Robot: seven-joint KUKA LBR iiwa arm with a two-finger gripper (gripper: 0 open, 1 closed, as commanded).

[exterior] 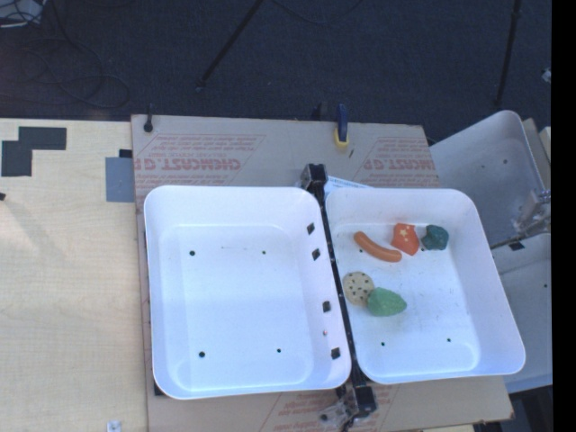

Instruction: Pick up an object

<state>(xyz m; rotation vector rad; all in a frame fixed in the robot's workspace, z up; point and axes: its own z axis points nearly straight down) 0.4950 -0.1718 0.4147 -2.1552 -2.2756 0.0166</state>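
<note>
We see two white bins side by side; left bin (pixel 171 241) w/ bare floor, right bin (pixel 490 313) holding all the objs. Orange sausage-shaped piece (pixel 377 247) lies slanted in upper-mid part; red-orange piece (pixel 406 238) just beside its right end; dark green lump (pixel 436 238) touching or nearly touching that one, near the right wall. Speckled tan disc (pixel 357 286) sits close to the divider edge; green lump (pixel 386 302) touches its lower right. Lower half of right bin floor is open room; gripper state: we cannot tell.
</note>
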